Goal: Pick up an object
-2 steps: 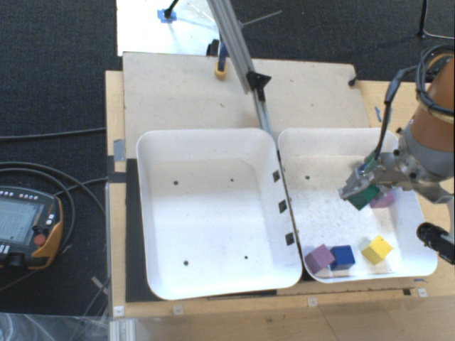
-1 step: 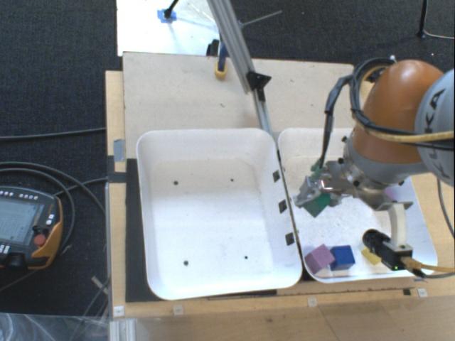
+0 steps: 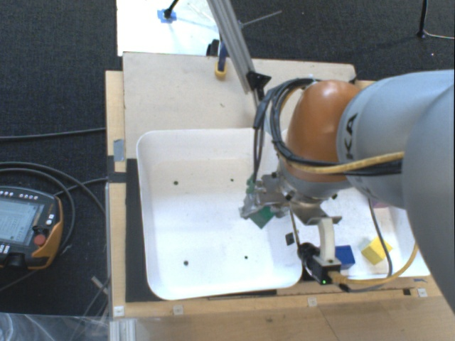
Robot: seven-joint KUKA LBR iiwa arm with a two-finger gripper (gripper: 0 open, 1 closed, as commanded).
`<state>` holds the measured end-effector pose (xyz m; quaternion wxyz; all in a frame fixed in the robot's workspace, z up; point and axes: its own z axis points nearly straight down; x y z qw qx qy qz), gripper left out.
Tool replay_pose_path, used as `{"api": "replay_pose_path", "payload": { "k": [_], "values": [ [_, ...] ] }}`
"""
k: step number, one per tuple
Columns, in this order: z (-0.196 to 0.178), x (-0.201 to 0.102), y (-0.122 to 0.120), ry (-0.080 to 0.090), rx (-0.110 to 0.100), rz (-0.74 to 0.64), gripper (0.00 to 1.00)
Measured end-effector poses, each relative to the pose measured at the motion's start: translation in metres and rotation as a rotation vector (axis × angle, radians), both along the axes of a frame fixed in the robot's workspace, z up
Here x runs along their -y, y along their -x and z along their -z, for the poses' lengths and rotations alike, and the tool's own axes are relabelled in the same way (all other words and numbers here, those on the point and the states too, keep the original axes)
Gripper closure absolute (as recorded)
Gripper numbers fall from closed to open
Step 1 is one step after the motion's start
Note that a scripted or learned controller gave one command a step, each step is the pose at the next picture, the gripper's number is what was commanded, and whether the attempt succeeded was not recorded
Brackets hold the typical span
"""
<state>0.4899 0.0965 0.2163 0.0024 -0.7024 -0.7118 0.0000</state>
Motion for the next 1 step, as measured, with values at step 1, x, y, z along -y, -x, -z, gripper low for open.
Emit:
{"api": "replay_pose_path", "payload": {
  "k": [1],
  "values": [
    [0.0246,-0.0015,0.0014,0.003,0.0,0.01,1.0]
  ]
}}
